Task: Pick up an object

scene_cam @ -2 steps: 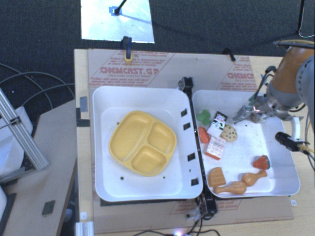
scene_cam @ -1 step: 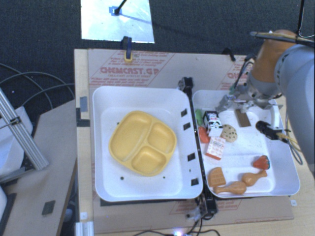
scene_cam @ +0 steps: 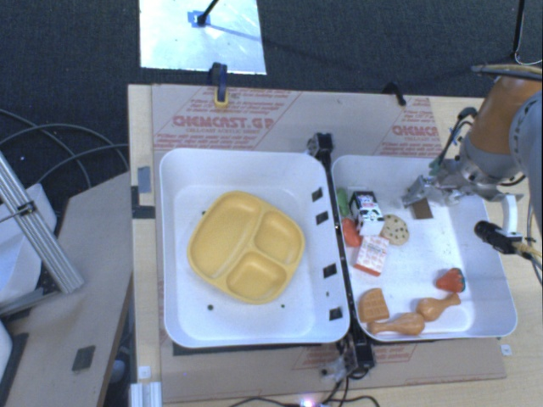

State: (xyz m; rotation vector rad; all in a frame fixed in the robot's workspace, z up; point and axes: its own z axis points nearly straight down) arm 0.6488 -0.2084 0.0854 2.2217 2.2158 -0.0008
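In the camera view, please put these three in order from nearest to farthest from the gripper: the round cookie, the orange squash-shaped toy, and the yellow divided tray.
From the gripper, at the far side of the right bin:
1. Round tan cookie with dark chips, just below the gripper in the right bin.
2. Orange squash-shaped toy, near the right bin's front edge.
3. Yellow divided plastic tray, in the left bin.

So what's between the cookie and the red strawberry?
Just bare white bin floor lies between the cookie and the strawberry in the camera view.

Yellow tray (scene_cam: 246, 246) in white bin (scene_cam: 182, 181) (tan speckled cookie (scene_cam: 394, 229) nearby).
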